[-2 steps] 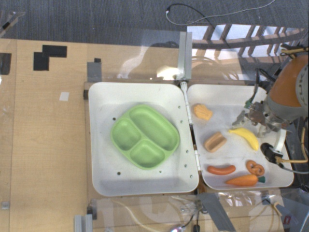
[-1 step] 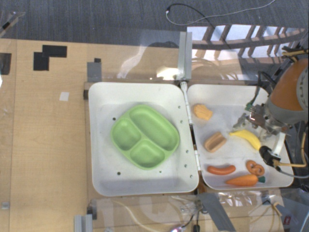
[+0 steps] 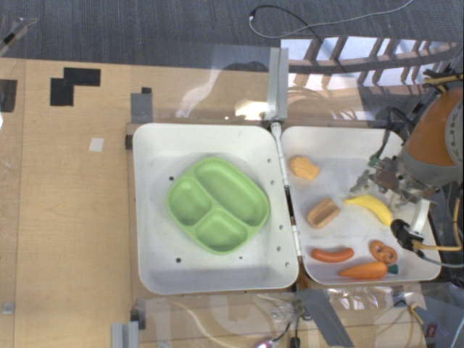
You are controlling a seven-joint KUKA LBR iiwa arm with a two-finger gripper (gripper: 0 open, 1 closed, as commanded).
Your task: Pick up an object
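Observation:
The right bin holds several toy foods. A yellow banana lies near its right side. My gripper hangs just above and behind the banana, over the bin's right part, and I see nothing held in it. A tan bun lies in the bin's middle and a yellow-orange bread piece sits at its far left. Along the near edge lie a red sausage, an orange round slice and an orange carrot.
The left bin holds a green divided plate at its centre. A ridge separates the two bins. The grey and orange arm comes in over the right bin's right rim.

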